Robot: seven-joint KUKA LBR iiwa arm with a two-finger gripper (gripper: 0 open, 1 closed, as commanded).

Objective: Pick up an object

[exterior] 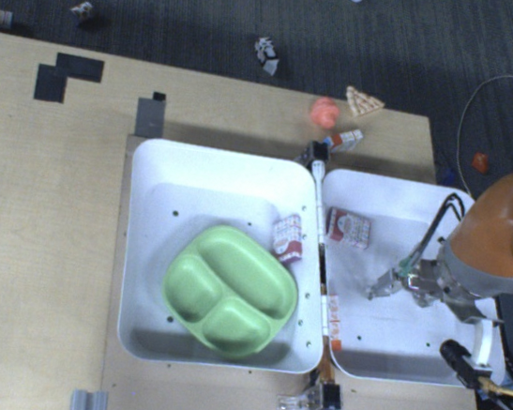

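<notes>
In the left bin (144,231) a green divided plate (231,288) lies tilted, with a small red and white packet (287,236) beside its upper right corner. A second red and white packet (349,228) lies near the back left of the right bin (405,362). My gripper (385,288) hangs low over the middle of the right bin, pointing left, a little to the right of and below that packet. Nothing shows in its grasp.
The arm's orange band (494,233) and grey wrist cover the right bin's right side. Behind the bins on the bench lie a pink ball (323,112), a pizza-slice toy (364,102) and a small tube (346,140). A ridge divides the two bins.
</notes>
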